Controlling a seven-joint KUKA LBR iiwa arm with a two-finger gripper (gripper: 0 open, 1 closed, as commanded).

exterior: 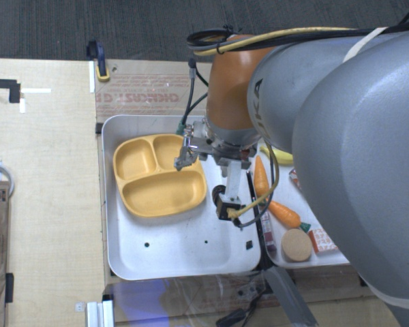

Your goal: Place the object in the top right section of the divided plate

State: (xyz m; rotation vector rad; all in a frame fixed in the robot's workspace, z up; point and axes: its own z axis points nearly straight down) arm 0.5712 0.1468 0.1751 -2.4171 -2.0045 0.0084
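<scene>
Gripper [187, 157]: hangs over right rim of divided plate [160, 193], at edge of top right section [169, 150].
Grip state: can't tell from this angle.
Object: can't tell which item, or whether carried.
Candidates: carrot [260, 174], long axis approx top-to-bottom in view; 2nd carrot [285, 214], slanting down-right. Both in right bin [317, 257], to view's right of gripper.
Plate loc: left bin [177, 251], upper part.
Key relation: target section just to view's left of gripper, so prob. a short shift left before lowering.
</scene>
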